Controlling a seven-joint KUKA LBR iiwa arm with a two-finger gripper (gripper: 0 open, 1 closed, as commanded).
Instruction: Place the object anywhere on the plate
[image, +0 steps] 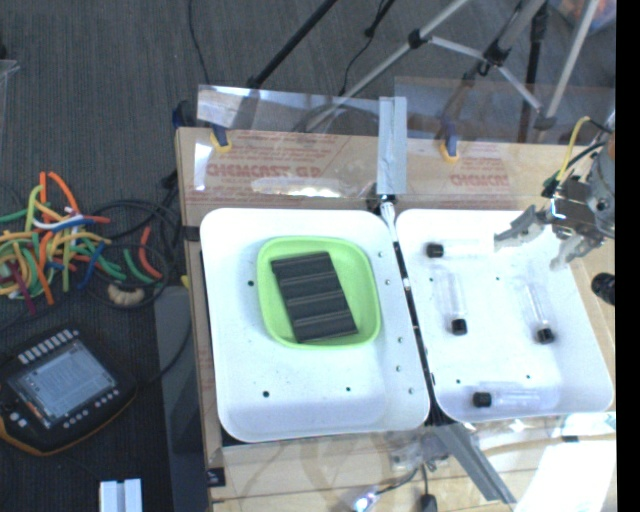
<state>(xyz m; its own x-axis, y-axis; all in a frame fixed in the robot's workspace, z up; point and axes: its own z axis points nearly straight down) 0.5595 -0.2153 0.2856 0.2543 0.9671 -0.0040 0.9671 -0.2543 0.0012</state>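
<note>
Over the right bin's far corner the pincer hangs with fingers spread wide, holding nothing; the dark ridged object already lies flat on the green plate, suggesting placement is done.

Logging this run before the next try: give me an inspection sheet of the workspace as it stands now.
Surface: two shallow white bins side by side on a wooden bench.
Job's things: dark grey ridged rectangular block lies on the lime-green square plate in the left bin.
Clutter: four clear tubes with black caps lie in the right bin.
Grippers: gripper over the right bin's far right corner, fingers spread, nothing between them.
Cables: bundle of coloured wires on the floor at left; yellow cable by the wrist.
Surroundings: handheld control pendant, tripod legs.
</note>
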